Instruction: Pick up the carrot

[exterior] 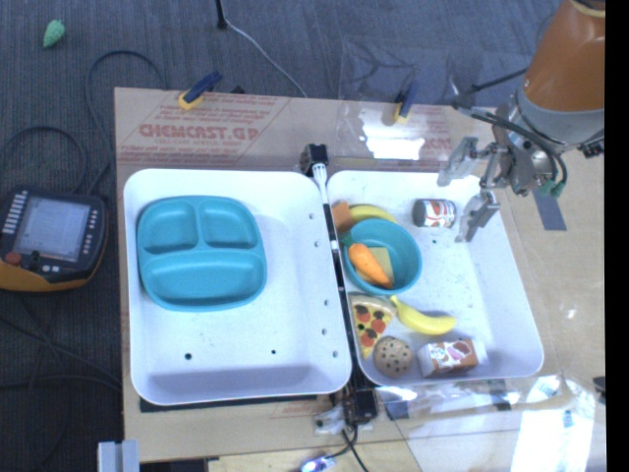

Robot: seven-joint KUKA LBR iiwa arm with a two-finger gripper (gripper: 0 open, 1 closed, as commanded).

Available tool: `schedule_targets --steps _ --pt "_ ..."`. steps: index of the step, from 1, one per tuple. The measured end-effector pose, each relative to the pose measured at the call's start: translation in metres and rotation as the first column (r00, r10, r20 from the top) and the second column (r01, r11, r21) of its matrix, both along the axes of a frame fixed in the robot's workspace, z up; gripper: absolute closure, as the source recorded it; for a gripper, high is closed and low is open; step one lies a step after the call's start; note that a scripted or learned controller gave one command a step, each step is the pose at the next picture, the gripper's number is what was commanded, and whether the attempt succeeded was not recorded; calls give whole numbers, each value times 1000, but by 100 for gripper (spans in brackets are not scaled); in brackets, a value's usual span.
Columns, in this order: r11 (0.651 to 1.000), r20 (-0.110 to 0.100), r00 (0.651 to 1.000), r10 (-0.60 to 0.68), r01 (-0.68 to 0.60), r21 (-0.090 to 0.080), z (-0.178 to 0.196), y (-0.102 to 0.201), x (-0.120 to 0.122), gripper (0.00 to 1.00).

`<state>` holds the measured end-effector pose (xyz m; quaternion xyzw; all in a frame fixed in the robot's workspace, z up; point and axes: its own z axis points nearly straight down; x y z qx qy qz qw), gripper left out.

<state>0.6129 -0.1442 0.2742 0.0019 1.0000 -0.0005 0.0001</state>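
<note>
Dark carpet surrounds the surface (197, 116) bearing two white bins. Carrot (368, 262) lies in blue bowl (403, 256) in right bin (511, 293), at 8 o'clock from claw (476, 183). Claw hovers near the bin's 1 o'clock corner, fingers spread, empty; small can (433, 212) just beside. Step: approach. Next: travel toward 8 o'clock, descend over carrot, close.

Red "CHEMCAST GP" print on brown board (201, 132).
</note>
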Motion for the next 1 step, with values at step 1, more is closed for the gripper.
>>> schedule_targets --steps 1 --pt "982 -8 982 -187 187 2 -95 83 -4 0"
